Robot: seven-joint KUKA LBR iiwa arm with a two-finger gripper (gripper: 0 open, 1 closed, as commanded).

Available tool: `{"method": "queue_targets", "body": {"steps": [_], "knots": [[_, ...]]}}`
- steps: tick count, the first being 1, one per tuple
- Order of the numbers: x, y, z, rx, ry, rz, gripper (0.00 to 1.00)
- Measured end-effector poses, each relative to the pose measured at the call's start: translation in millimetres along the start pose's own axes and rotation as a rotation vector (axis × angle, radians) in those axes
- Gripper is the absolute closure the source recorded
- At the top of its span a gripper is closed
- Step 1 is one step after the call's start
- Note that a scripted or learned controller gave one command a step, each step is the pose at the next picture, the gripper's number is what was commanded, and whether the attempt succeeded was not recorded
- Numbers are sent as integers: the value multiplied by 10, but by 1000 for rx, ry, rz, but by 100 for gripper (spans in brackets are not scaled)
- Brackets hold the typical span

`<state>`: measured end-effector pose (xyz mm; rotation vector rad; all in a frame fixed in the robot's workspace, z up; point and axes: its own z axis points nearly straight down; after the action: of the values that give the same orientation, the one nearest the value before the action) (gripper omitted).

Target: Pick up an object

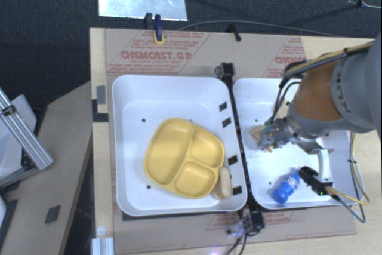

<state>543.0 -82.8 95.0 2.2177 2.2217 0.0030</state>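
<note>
So the arm (334, 95) is reaching in from the right and hanging over the right bin (253, 95), with the gripper (268, 135) sitting low near that bin's left side. Honestly can't tell how it's set. A blue object (285, 187) is lying near the bin's front edge, apart from the gripper. Over in the left bin (134, 95), a yellow divided tray (184, 157) is resting with a small beige thing (224, 182) touching its right corner.

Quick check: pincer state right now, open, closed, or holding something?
Pincer: cannot be told; it is low in the right bin, and no object is visibly held.
</note>
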Motion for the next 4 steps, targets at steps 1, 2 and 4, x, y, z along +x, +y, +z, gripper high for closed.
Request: {"method": "queue_targets", "body": {"steps": [1,2,4], "knots": [[-103,18,-496,-3,-1,2,100],[-74,28,-1137,-5,-1,-2,100],[-70,-41,-1936,-1,0,-3,100]]}}
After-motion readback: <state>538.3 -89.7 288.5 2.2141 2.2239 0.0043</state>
